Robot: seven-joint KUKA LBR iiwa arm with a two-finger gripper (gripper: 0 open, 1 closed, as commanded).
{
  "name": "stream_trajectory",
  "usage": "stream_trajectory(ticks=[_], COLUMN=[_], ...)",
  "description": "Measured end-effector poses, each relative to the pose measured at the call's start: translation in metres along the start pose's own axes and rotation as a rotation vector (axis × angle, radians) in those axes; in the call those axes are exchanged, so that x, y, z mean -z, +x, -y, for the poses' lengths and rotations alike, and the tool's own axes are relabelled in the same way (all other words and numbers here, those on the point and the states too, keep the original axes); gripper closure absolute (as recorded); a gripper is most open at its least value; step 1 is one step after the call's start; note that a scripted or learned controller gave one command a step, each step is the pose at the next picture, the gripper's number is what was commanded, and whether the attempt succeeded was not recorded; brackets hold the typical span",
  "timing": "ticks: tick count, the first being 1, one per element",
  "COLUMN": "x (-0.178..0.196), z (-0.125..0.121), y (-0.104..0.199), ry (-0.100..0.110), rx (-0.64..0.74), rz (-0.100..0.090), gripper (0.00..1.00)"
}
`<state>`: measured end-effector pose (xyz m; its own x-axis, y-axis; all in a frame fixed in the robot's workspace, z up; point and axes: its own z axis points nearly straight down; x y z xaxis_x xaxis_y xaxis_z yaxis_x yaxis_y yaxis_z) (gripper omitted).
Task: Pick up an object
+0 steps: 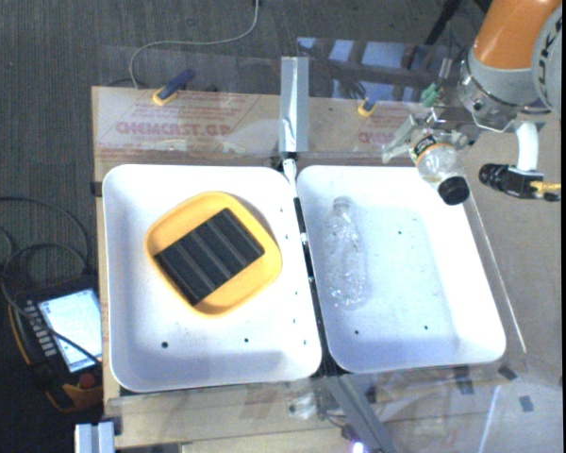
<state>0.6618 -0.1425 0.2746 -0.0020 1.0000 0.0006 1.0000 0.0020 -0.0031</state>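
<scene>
Claw (438,152) sits at the far right corner of the right bin (472,253), just past the bin's back rim, under the grey wrist and the orange band (517,17). Whether its fingers are spread or pressed together I cannot tell; the tip is a blur of pale metal and glare, with a small dark round part just below it at the rim.

Inside the right bin, a clear plastic bottle (343,253) lies flat along the left side, its cap end toward the back, its body close beside the wall shared with the left bin. It is well apart from the claw. From the bottle rightward the white floor is bare all the way to the right wall and the front rim, so the open room is on that side; on the bottle's left there is hardly any gap before the wall.

In the left bin (132,338) a yellow dish (264,267) with a black ribbed insert (210,253) lies tilted on the diagonal, near the middle, leaning toward the back. Its right edge comes near the shared wall; bare floor runs along the bin's front and left.

A grey strip (293,102) stands behind the seam between the bins.
</scene>
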Motion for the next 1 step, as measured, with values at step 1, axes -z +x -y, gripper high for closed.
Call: stream_trajectory(ticks=[1], x=[-0.1089], z=[0.0697], y=[0.0078], ry=[0.0], rx=[0.194], rz=[0.0], gripper=[0.0])
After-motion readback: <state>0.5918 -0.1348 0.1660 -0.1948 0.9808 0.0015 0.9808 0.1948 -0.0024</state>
